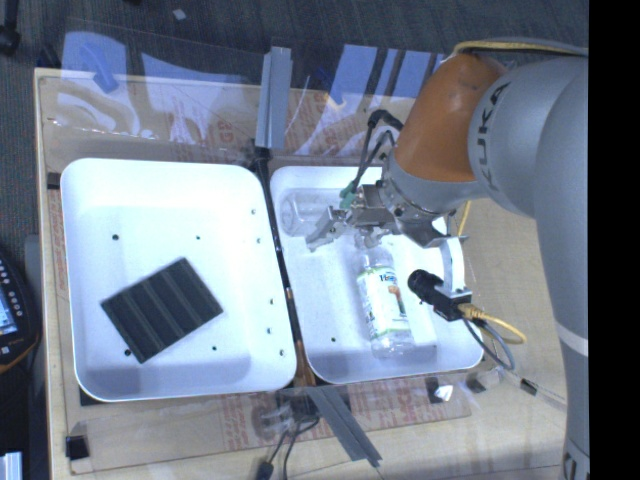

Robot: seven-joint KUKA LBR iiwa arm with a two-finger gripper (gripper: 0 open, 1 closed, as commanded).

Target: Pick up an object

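Observation:
A clear plastic bottle (384,303) with a white label lies lengthwise in the right bin (330,353). A see-through, cup-like thing (296,212) rests in that bin's far left corner. A black ridged panel (161,309) lies flat in the left bin (150,193). My gripper (340,226) hangs over the far part of the right bin, just above the bottle's cap end and right of the clear cup. I see nothing held in it.
The grey arm with its orange band (450,118) covers the right bin's far right corner. A black cylinder with a yellow cable (440,296) juts from the wrist over the bottle's right side. A rim divides the two bins (280,278).

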